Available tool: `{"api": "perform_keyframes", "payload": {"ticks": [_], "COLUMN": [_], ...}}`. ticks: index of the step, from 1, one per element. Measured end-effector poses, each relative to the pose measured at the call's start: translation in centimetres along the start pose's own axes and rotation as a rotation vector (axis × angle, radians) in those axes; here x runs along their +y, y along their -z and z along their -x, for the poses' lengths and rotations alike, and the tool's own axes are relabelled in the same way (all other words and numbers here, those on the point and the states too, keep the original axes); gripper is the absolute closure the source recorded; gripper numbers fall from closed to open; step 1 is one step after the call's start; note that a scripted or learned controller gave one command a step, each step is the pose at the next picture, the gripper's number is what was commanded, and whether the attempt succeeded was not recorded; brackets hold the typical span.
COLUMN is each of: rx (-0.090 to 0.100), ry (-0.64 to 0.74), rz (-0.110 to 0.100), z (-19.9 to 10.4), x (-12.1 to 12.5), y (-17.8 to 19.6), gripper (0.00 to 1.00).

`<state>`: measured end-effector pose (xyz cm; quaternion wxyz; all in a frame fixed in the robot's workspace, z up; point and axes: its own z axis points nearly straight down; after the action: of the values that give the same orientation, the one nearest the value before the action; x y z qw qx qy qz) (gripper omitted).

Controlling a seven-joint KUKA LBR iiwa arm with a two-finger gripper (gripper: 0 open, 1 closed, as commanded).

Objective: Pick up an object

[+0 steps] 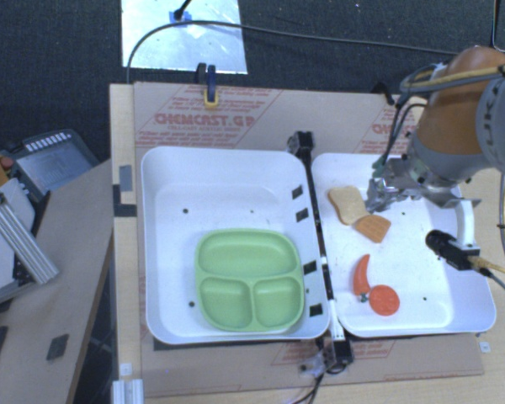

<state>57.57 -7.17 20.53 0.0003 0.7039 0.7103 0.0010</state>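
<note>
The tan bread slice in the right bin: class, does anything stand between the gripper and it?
Nothing visible does. The gripper hangs just right of the bread slice, with bare bin floor between. The orange wedge lies just below, touching the slice's lower edge, so it could get nudged.

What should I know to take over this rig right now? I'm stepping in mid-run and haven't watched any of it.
Claw: low over the right bin, at the upper right edge of the tan bread-like piece; whether it is open or shut cannot be told, and no grasp is visible.
Right bin also holds an orange wedge touching the tan piece, a red curved piece and a red-orange disc.
Left bin holds a green divided tray.
Done: arm is at the objects.
Left: grasp and lift one.
</note>
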Motion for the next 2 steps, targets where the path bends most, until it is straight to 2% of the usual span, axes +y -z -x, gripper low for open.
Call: {"api": "perform_keyframes", "payload": {"ticks": [1, 2], "rx": [0.001, 0.001], "ry": [0.002, 0.001], "rz": [0.0, 0.001], "z": [-6.1, -11.5], "x": [-0.1, 1.4], "y": [0.3, -0.1], "gripper": [1.0, 1.0]}}
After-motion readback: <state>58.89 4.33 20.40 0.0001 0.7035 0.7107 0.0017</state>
